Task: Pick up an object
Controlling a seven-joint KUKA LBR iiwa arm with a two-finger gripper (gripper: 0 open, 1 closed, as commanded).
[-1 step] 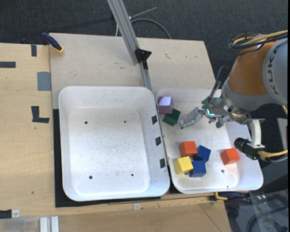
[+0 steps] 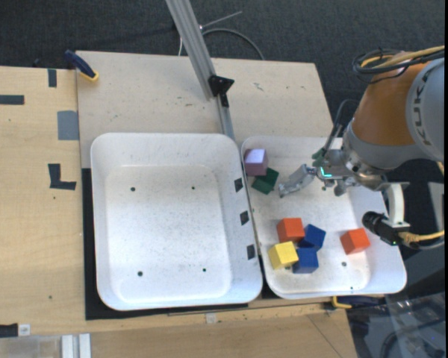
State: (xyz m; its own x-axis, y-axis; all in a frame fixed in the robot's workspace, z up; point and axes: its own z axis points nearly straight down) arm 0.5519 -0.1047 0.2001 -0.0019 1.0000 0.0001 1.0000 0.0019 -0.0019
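Camera view has the gripper (image 2: 290, 188) above the right bin (image 2: 388, 278), fingers spread and pinching nothing, just right of the green block (image 2: 265, 183). A lilac block (image 2: 254, 159) touches the green block's upper left.

Place: a robotics lab.
Bench: pale wood bench (image 2: 164, 103) with tape marks, on dark carpet.
Rig: grey and orange arm (image 2: 396, 118), metal pole (image 2: 194, 36), loose cables.
Test pieces: two white bins (image 2: 104, 222), coloured blocks (image 2: 291, 230).
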